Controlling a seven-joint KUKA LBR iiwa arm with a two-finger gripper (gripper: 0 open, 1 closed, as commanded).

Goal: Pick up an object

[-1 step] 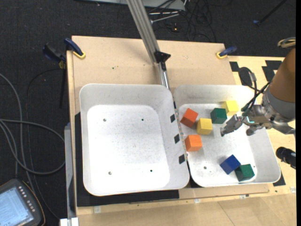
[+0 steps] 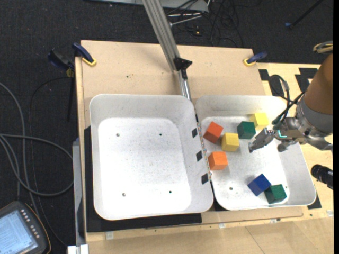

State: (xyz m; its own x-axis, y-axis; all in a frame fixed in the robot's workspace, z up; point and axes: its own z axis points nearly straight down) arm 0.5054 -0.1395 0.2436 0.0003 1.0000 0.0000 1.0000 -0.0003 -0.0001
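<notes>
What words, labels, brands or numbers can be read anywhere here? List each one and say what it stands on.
No text reads in this view.
The handheld screen at the lower left corner shows pale lines, too small and blurred to read.
The black patterned marks on the bench to the right of the bins are shapes, not legible characters.
The coloured blocks, such as the orange block and the blue block, bear no markings that show.

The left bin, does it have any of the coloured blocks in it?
No: the left bin shows bare white floor, while all the coloured blocks, such as the blue block, lie in the right bin.
</notes>
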